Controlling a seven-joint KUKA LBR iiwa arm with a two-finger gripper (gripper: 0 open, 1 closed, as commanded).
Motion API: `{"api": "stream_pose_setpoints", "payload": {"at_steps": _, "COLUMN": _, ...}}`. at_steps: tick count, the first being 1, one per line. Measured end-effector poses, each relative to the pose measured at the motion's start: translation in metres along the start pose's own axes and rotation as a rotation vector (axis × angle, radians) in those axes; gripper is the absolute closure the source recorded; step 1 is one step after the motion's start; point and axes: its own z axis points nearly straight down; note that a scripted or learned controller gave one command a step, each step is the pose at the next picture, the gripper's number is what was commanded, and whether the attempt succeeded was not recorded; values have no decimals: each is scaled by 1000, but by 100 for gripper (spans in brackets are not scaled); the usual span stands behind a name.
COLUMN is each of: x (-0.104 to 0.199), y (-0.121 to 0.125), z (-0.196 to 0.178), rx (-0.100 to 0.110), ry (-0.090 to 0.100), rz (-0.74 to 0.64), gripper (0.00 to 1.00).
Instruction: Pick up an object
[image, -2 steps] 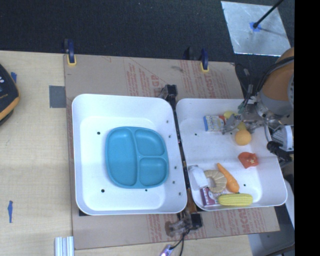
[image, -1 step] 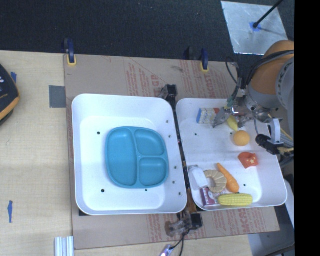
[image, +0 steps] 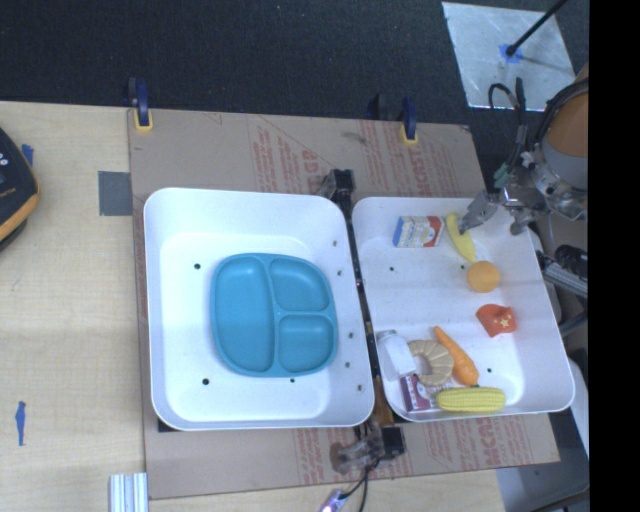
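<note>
Camera view. Two white bins sit side by side on a cardboard sheet (image: 300, 150) clamped to the bench.

Left bin (image: 170, 300): holds a blue tray (image: 272, 313) with three compartments, lying flat near the bin's centre.

Right bin (image: 540, 370): holds the loose items.
- Far end: a small carton (image: 416, 231) with a red and blue print, and a banana (image: 459, 238) just to its right.
- Middle right: an orange (image: 484, 276), with a red piece (image: 497, 319) nearer the camera and apart from it.
- Near end: a carrot (image: 457, 356) lying at a slant, touching a tan round item (image: 431, 360). A white item (image: 395, 352) lies just left of these, a small red-printed box (image: 417, 394) sits at the near wall, and a corn cob (image: 471, 400) lies along that wall, beside the box.

Arm: enters from the right. The gripper (image: 492, 212) is at the far right corner of the right bin, above its rim, near the banana's upper end. The two fingers are spread apart with nothing between them. No item is lifted; all items rest on the bin floor.
</note>
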Motion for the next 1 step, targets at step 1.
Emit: {"api": "stream_pose_setpoints", "payload": {"at_steps": 1, "x": 0, "y": -103, "z": -22, "rx": 3, "ry": 0, "rz": -1, "gripper": 0}}
